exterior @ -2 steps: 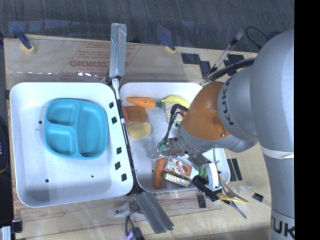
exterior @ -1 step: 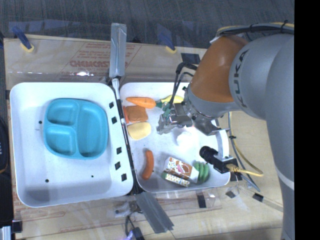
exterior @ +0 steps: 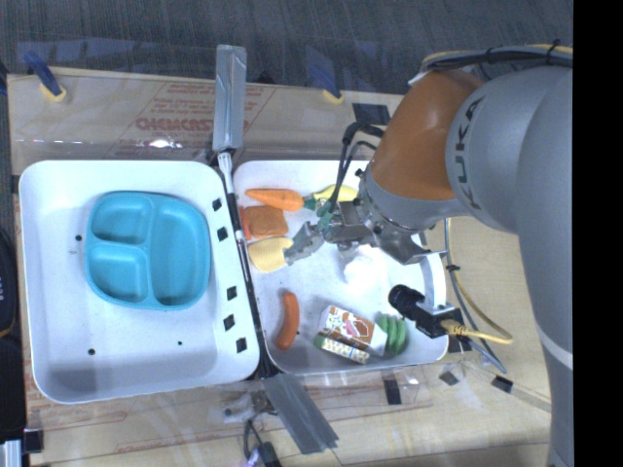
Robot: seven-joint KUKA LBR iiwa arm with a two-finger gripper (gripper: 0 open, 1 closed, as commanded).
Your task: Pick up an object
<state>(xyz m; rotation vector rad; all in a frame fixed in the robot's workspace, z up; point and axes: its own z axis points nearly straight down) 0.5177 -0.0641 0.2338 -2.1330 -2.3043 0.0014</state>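
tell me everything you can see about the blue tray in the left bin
The blue tray is a rounded, glossy, plastic-looking plate with three compartments, one wide and two smaller, holding nothing. It lies flat, right side up, in the upper middle of the left bin, resting on the floor, apart from the walls.

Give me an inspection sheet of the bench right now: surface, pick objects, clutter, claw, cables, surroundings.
Surface: two shallow white bins side by side, left bin and right bin, on a bench.
Job's things: in the right bin, a carrot, a brown bread-like piece, a pale yellow piece, a sausage, a printed snack packet and a green ridged item.
Clutter: a blue divided tray in the left bin.
Claw: claw low over the right bin beside the pale yellow piece; nothing seen between its fingers.
Cables: black cables at the wrist; a yellow cable at the right bin's edge.
Surroundings: dark floor beyond the bench.
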